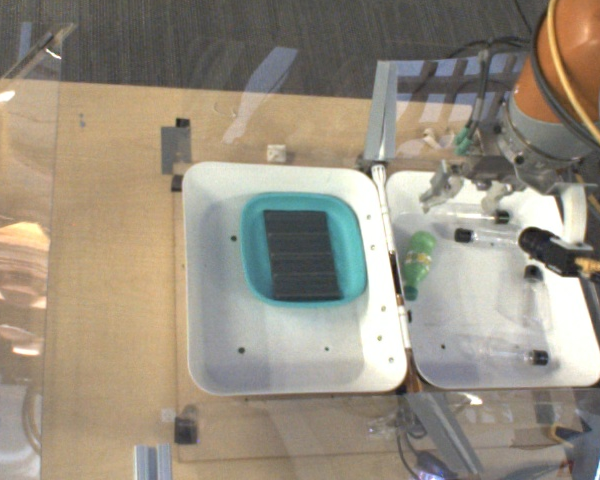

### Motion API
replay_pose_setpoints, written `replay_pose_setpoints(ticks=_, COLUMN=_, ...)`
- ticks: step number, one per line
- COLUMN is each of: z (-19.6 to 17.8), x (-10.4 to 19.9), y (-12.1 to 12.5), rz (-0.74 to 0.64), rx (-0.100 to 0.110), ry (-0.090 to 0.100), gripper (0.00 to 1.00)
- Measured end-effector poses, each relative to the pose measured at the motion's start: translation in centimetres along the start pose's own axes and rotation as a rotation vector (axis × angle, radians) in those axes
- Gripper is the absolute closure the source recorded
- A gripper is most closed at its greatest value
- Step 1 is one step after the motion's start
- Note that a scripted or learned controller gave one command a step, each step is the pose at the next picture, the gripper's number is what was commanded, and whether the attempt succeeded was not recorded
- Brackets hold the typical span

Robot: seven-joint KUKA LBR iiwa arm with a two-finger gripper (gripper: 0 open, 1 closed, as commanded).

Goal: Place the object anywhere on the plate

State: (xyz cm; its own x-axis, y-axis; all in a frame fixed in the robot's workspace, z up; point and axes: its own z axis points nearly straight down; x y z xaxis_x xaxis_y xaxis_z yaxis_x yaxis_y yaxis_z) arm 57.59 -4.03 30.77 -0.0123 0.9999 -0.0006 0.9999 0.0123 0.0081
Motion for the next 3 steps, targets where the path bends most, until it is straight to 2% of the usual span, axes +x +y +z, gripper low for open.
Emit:
replay_pose_setpoints(ticks=1, z=-5.4, x=-7.4, y=3.2, rz=0.004, rx=0.002, ry=-0.002, gripper=0.0)
replay_pose_setpoints(ticks=2, z=-10.8, x=-14.1, y=9.3, rz=0.077, rx=0.005, ry=-0.002, gripper=0.0)
replay_pose_setpoints(ticks=3, z=-12.7, x=-15.3, y=6.5, rz=0.19, rx=0.004, ry=-0.002, gripper=0.0)
